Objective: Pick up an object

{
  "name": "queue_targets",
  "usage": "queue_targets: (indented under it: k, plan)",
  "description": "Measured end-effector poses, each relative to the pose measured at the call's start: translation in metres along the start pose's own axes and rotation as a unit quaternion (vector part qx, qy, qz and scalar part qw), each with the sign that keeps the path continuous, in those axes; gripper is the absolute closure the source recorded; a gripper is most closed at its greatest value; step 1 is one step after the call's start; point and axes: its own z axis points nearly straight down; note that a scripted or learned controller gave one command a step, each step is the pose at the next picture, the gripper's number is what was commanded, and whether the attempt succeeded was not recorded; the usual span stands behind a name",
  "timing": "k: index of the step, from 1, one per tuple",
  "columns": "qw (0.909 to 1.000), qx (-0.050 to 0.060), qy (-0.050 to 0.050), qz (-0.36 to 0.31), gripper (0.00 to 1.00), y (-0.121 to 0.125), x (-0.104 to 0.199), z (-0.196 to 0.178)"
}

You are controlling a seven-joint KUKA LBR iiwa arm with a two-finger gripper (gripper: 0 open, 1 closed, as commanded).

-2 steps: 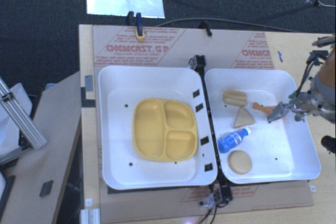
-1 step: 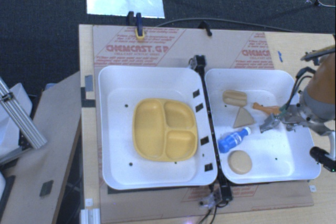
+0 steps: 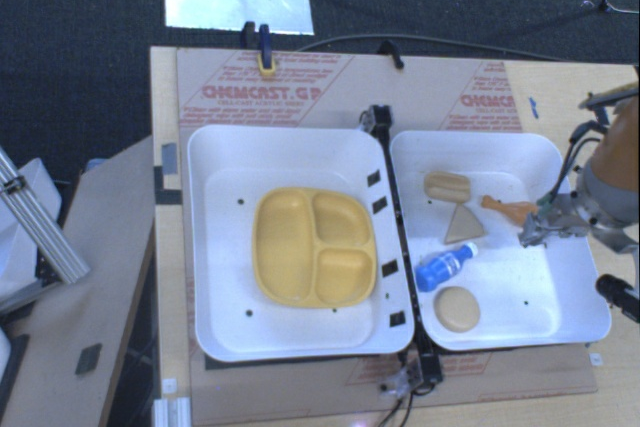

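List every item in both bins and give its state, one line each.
Yellow divided plate: flat in left bin, compartments bare.
Blue bottle: lying on its side, right bin.
Tan oblong piece: lying flat.
Tan wedge: lying flat.
Round tan piece: lying flat.
Orange piece: lying beside the gripper.

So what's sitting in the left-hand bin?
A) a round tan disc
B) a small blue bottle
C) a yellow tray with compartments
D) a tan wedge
C: the yellow tray with compartments lies alone in the left bin, while the blue bottle, the round tan disc and the tan wedge all lie in the right bin.
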Motion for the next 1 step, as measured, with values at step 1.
queue_targets:
  k: [1]
  plan:
    - [1.0, -0.001, 0.0, -0.001, 1.0, 0.0035, 0.0026, -0.0626]
